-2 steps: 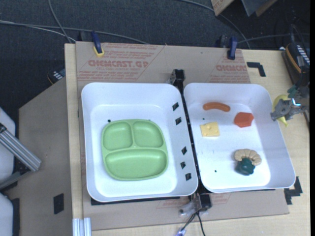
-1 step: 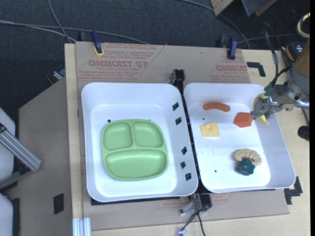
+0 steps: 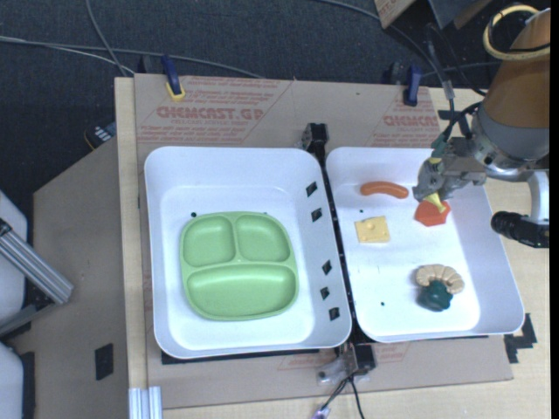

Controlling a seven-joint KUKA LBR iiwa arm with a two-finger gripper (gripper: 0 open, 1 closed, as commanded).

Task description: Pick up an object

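The right bin (image 3: 489, 260) holds an orange sausage (image 3: 384, 189), a yellow cheese wedge (image 3: 373, 230), a red and yellow toy piece (image 3: 432, 210), and a tan and teal toy (image 3: 437, 286). My gripper (image 3: 434, 184) hangs over the bin's far right part, just above and touching the top of the red and yellow piece. The sausage lies a short way to its left. The wrist body hides the fingertips.
The left bin (image 3: 162, 234) holds a green divided plate (image 3: 238, 264). A black divider with clips (image 3: 321, 225) runs between the bins. Blue clamps (image 3: 174, 81) sit on the bench's far edge. A black fixture (image 3: 520, 227) sticks out at the right.
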